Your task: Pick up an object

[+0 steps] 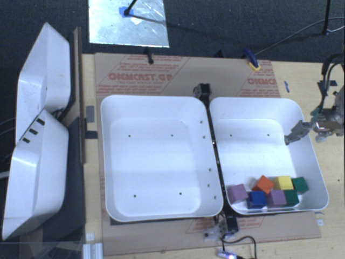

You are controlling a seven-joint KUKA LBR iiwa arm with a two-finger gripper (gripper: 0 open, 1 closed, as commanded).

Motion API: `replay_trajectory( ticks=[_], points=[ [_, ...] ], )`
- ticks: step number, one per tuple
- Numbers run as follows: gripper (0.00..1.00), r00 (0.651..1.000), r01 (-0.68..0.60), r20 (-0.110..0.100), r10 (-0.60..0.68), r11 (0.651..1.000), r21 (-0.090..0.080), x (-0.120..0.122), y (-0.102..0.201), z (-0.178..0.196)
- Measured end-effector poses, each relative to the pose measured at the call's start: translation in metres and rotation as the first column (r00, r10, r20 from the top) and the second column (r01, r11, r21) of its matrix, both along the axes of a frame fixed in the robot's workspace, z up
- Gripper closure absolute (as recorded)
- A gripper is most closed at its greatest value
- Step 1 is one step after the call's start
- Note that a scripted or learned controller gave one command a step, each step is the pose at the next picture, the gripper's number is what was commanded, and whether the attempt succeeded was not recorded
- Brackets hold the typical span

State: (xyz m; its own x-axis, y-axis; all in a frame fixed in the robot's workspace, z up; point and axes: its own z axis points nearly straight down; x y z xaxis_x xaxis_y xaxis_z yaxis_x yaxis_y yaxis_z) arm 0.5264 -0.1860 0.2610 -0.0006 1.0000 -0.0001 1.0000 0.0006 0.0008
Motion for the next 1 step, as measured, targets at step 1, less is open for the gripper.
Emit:
replay_trajectory(
  ticks=[1],
  points=[
    [0.00, 1.000, -0.003, 0.001, 0.003, 1.000, 0.000, 0.0847, 0.0197, 0.0222]
  ],
)
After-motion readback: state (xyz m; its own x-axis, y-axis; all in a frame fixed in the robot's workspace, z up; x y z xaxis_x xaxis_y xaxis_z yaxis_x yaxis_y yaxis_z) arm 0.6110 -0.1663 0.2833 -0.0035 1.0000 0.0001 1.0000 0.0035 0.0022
